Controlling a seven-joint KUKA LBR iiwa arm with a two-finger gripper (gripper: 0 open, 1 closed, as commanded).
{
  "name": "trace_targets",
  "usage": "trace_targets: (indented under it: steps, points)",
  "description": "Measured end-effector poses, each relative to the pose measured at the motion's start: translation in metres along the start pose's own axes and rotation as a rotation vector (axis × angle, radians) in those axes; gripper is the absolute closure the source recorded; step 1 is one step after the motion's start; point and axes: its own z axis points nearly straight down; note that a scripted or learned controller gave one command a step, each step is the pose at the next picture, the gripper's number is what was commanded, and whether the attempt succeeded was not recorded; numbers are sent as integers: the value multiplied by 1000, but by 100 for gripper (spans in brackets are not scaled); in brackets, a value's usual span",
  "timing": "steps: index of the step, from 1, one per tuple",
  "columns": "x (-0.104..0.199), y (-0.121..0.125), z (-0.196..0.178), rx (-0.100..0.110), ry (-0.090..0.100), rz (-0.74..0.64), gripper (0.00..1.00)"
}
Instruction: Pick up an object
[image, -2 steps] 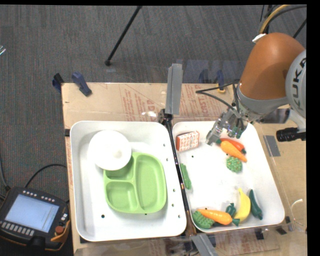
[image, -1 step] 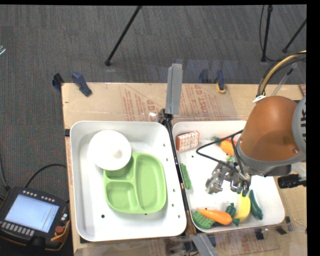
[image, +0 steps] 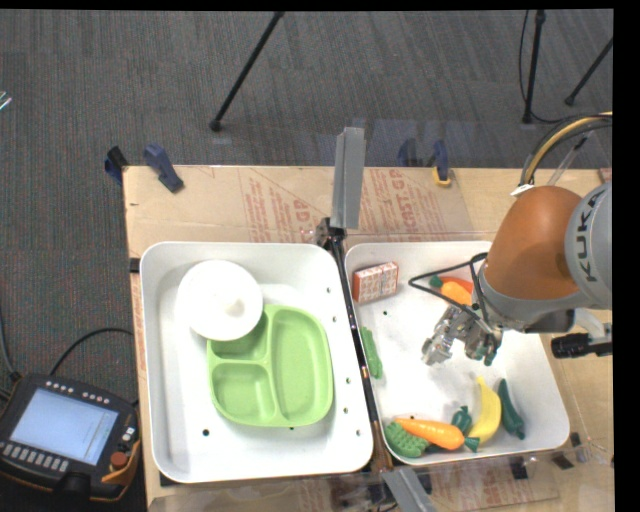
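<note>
My gripper (image: 460, 350) hangs over the middle of the right bin (image: 540, 440), open, with bare bin floor showing between its fingers. A small orange-red box (image: 376, 281) lies at the bin's far left corner. An orange carrot (image: 455, 290) lies just behind the gripper, partly hidden by the wrist. A yellow banana (image: 487, 408) lies in front of the gripper, with a dark green vegetable (image: 511, 408) to its right. A second carrot (image: 432, 431) rests along the near wall. A green pod (image: 371, 352) lies along the bin's left wall.
The left bin (image: 160, 420) holds a green divided plate (image: 272, 365) with a white bowl (image: 220, 299) overlapping its far left corner. A grey upright post (image: 349, 185) stands behind the gap between the bins. A teach pendant (image: 65, 430) lies off the bench at lower left.
</note>
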Motion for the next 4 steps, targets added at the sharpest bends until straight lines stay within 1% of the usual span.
trace_targets:
  steps: [1, 2, 3, 4]
  points:
    - [-3, 1, -4, -3, -9, 0, 0]
    - [-59, 19, 14, -4, -10, -2, 0]
    - [-89, -42, 13, -4, -12, -97, 0]
    - [-90, -41, 1, -6, -16, -97, 100]
